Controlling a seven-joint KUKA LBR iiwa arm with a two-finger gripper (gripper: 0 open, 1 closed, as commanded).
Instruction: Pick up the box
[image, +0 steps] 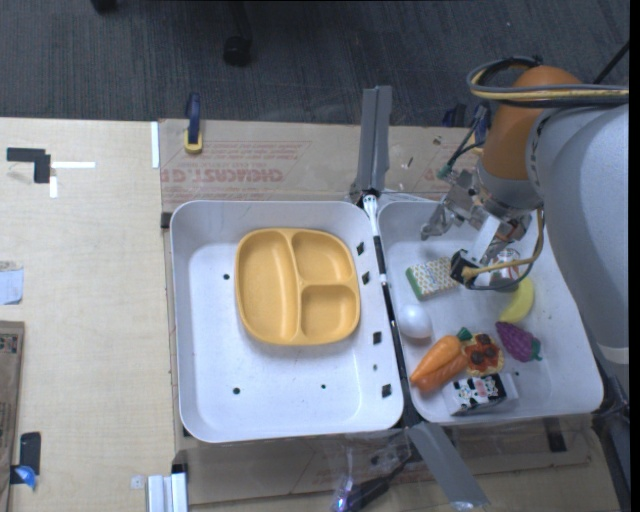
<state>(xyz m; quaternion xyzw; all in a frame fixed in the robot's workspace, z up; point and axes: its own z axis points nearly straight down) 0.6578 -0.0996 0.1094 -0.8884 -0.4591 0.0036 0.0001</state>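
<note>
A small pale box (432, 277) with a green dotted pattern lies tilted in the right bin (570, 390), near its left wall. My gripper (466, 232) hangs over the back of that bin, just above and right of the box. Its fingers look spread, with nothing between them. The gripper is apart from the box.
Also in the right bin are a white egg (414, 322), a carrot (437, 362), a pizza slice (482, 353), a purple fruit (518, 340), a yellow fruit (517, 298) and a black-and-white carton (478, 393). The left bin (200, 380) holds a yellow divided plate (297, 285).
</note>
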